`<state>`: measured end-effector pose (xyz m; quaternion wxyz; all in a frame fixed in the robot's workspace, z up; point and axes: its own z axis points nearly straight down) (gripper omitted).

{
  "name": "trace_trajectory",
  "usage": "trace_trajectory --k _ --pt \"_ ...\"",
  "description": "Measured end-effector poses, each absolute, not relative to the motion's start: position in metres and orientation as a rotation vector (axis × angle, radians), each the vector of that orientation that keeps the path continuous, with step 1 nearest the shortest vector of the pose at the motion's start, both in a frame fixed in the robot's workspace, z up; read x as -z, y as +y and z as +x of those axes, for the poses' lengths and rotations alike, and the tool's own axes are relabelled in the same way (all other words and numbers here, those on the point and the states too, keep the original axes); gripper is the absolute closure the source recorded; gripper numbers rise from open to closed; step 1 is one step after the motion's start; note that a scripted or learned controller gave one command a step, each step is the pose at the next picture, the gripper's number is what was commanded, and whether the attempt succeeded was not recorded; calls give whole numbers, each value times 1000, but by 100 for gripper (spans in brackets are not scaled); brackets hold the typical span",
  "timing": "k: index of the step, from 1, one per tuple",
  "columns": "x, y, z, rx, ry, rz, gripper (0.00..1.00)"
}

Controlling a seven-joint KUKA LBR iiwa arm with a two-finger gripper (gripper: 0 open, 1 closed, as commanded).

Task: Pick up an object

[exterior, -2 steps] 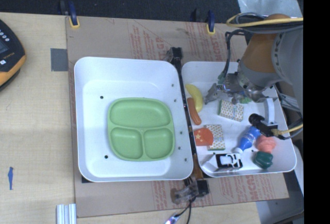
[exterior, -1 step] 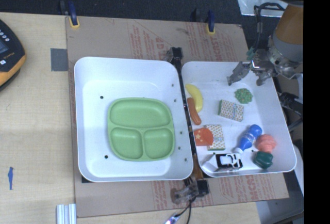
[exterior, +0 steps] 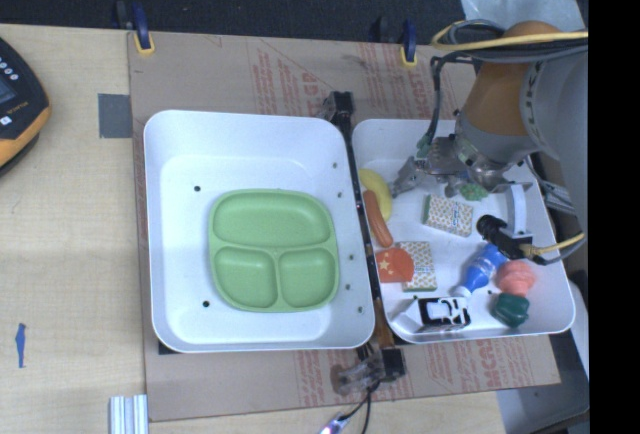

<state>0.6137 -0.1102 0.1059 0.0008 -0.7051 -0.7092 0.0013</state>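
My gripper (exterior: 428,184) hangs over the back part of the right bin (exterior: 560,322), below the arm's orange band (exterior: 505,97). Its fingers (exterior: 403,180) stand open, with bare white bin floor between them. Just below it lies a small patterned sponge (exterior: 449,215). A yellow banana (exterior: 374,188) and an orange sausage-like piece (exterior: 377,219) lie along the bin's left wall. Further forward are a red piece (exterior: 393,265) on a patterned card (exterior: 424,264), a blue bottle (exterior: 482,269), a pink ball (exterior: 517,276), a dark green piece (exterior: 511,310) and a black-and-white item (exterior: 443,313).
The left bin (exterior: 165,222) holds a light green divided plate (exterior: 272,249). A black clamp (exterior: 342,106) sits at the back where the bins meet, and cables (exterior: 520,240) run along the right bin's right side. A yellow-and-black device (exterior: 15,107) lies at the far left.
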Motion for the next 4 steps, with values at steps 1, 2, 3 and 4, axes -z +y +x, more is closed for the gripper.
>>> trace_trajectory --k 1,2,3,4 --pt "-271 -163 629 -1 -2226 -2219 0" --pt "-103 -180 613 -1 -2226 -2217 0" --pt "-97 -195 656 -3 -2227 -2214 0" --pt "-108 -195 657 -6 -2233 -2208 100"
